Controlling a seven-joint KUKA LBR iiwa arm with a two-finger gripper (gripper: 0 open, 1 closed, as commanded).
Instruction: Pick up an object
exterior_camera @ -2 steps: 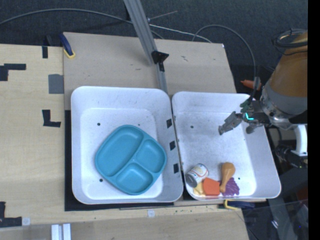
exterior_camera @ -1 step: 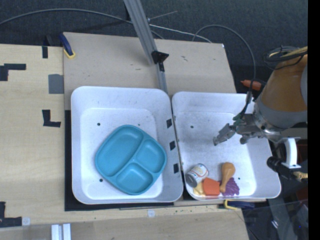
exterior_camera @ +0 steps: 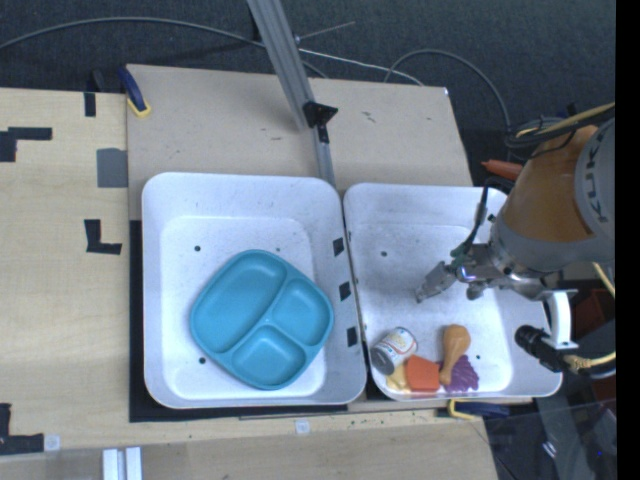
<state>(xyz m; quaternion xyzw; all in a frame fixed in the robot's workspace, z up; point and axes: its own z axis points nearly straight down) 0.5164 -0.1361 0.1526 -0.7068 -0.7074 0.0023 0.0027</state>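
Observation:
My gripper (exterior_camera: 447,289) hangs over the middle of the right bin (exterior_camera: 400,218), open, with nothing between its fingers. Below it, along the bin's front wall, lie a small white can (exterior_camera: 394,346), an orange block (exterior_camera: 422,373), a brown drumstick-shaped toy (exterior_camera: 454,345) and a purple bunch of grapes (exterior_camera: 464,375). A yellow piece (exterior_camera: 398,378) peeks out beside the orange block. The gripper stands clear of them all, a short way behind the drumstick.
The left bin (exterior_camera: 170,208) holds a blue divided plate (exterior_camera: 262,318). A grey metal bar (exterior_camera: 285,58) slants down from the top to the gap between the bins. The arm's orange band (exterior_camera: 545,203) is at the right edge.

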